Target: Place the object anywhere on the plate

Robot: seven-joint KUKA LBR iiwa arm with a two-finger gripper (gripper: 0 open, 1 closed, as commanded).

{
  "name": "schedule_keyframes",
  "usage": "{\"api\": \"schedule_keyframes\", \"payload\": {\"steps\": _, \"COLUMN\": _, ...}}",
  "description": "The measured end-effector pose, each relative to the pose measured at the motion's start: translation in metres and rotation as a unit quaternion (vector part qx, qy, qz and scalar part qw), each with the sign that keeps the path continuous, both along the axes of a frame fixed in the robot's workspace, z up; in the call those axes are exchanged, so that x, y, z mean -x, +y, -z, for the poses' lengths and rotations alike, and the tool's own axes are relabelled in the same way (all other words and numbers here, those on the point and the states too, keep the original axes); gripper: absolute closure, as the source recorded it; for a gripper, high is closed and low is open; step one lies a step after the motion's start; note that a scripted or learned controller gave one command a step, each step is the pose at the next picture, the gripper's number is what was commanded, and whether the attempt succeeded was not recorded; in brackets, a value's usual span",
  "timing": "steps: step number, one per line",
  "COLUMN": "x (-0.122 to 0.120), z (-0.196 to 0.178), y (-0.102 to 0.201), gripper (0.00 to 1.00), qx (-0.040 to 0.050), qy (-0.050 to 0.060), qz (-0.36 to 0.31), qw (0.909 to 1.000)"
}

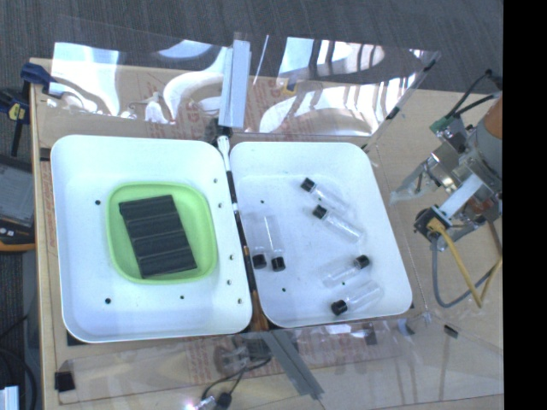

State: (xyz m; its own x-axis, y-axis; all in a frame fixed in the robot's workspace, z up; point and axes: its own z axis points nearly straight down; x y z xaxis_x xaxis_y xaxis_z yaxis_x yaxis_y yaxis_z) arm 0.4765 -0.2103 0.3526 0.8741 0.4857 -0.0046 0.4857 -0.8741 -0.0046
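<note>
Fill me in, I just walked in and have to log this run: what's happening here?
A robot arm's tool hangs right of both bins, over bare bench. In the left bin, a black ribbed block already lies on the green plate. Several capped clear vials lie scattered in the right bin.

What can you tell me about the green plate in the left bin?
The green plate is a pale lime, rounded-square dish with a shallow raised rim, plastic by its look. It lies flat near the middle of the left bin, resting on the bin's white floor. A dark ribbed block lies on it, slightly turned, covering most of its well.
</note>
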Motion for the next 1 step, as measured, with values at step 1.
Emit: {"api": "schedule_keyframes", "payload": {"steps": 1, "x": 0.0001, "z": -0.0325, "y": -0.0005, "gripper": 0.0, "qx": 0.0003, "qy": -0.002, "qz": 0.036, "qw": 0.9993}}
